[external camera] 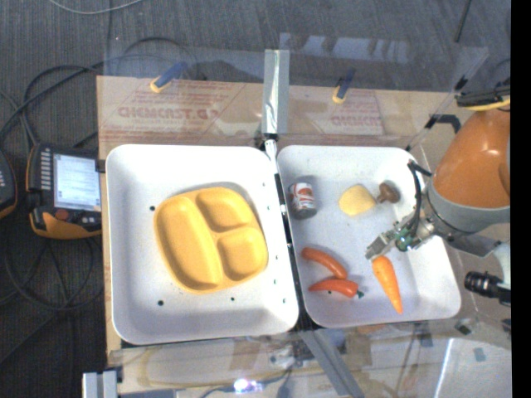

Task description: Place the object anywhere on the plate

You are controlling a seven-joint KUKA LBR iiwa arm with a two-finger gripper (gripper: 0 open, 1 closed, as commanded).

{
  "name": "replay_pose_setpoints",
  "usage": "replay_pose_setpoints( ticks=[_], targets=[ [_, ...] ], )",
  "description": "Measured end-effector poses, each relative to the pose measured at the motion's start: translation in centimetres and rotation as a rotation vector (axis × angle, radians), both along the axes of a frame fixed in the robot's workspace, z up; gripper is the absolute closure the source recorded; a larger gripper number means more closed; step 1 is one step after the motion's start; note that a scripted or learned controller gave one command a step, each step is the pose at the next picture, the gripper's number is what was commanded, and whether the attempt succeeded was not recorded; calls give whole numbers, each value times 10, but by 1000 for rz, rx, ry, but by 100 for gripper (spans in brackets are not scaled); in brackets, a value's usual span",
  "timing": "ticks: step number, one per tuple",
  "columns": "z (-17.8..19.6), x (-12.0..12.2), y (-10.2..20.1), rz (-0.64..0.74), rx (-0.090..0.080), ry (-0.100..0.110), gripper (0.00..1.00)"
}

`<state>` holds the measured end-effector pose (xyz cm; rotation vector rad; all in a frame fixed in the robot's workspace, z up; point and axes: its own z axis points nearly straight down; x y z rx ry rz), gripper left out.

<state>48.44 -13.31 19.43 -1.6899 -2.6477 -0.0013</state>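
Because the gripper (390,243) is poised touching the carrot (387,281) near the right bin's (431,305) front edge, jaw state untellable, it may be nudged away.

We read faint red lettering, "CHEMCAST", on the board (170,110) beyond the left bin; a similar print further right was too blurred.
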Motion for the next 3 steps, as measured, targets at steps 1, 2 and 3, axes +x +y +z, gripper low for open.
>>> replay_pose_setpoints(
  ticks=[1,2,3],
  targets=[
    [-12,111,86,-38,-2,2,100],
    [-11,108,199,203,-2,2,100],
    [-11,108,199,202,-3,2,0]
  ],
)
